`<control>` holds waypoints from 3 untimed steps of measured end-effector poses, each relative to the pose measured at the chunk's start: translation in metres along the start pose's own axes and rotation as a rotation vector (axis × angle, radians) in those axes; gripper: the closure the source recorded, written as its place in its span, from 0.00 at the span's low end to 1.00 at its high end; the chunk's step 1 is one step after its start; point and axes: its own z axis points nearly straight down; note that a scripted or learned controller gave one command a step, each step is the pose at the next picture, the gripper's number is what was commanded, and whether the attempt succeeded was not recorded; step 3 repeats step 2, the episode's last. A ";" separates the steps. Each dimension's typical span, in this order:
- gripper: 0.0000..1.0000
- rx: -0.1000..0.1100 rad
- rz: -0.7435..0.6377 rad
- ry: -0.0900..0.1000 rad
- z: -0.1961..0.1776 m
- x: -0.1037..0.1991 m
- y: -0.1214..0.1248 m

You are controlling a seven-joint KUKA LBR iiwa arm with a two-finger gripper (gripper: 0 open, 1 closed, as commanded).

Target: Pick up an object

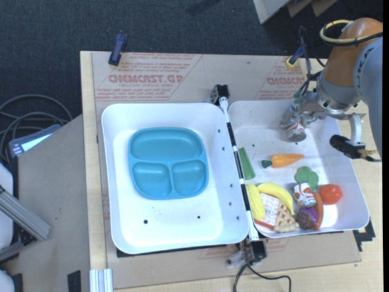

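Observation:
My gripper (pixel 295 126) hangs low over the far part of the right bin (pixel 351 176), under the grey wrist with its orange band. A small reddish-white patch shows at its tip; what it is stays unclear. An orange carrot (pixel 285 160) lies just in front of the gripper. A green stick (pixel 245 163) rests along the bin's left wall. At the near end sit a green leafy piece (pixel 307 177), a red tomato (pixel 330 193), a small can (pixel 302 194), a banana (pixel 275 191), corn (pixel 256 202), a pizza slice (pixel 278 215) and a purple item (pixel 309 217).
The left bin (pixel 117 163) holds a blue three-compartment tray (pixel 168 162). A black divider clamp (pixel 220 92) sits between the bins at the far side. A blue clip (pixel 117 48) lies on the board's far left corner. Cables run by the arm at right.

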 end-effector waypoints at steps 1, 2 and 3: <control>1.00 0.007 0.001 0.006 0.011 0.078 -0.001; 1.00 0.003 0.001 0.004 -0.090 0.146 -0.019; 1.00 0.003 0.001 0.004 -0.090 0.146 -0.019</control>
